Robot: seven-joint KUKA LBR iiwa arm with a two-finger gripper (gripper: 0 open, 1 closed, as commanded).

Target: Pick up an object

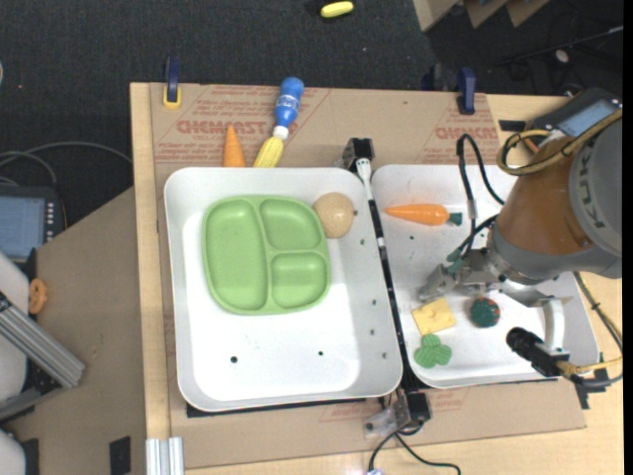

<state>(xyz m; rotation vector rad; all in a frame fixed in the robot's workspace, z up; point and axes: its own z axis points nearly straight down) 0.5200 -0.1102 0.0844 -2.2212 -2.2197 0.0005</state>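
The claw (450, 277) hangs low in the right bin (554, 362), its metal fingers reaching left toward the bin's middle; how wide they stand cannot be told from this slant. Just near of it lies a yellow cheese wedge (433, 317), and near of that, a green broccoli piece (431, 352). A dark green round object (484, 313) sits just right of the cheese, close under the wrist. An orange carrot (417, 214) lies well apart at the far side of the same bin.

The arm (554, 211) comes in from the right, its bulky wrist bowed over the bin, with an orange band above the wrist and cables looping around it. White letters reading "KU" show on its grey shell at the right edge.

The left bin (277, 364) holds a green divided plate (265, 253), with a tan ball (334, 214) touching the plate's far right corner.

Both bins rest on a brown cardboard sheet (396, 117) over the tabletop; red print on it reads "CHEMGRAS…" at the far left, partly covered. On that sheet, beyond the left bin, lie a small orange cone (232, 147) and a blue, white and yellow bottle (281, 119). A yellow object (337, 9) lies on the dark floor farther off.
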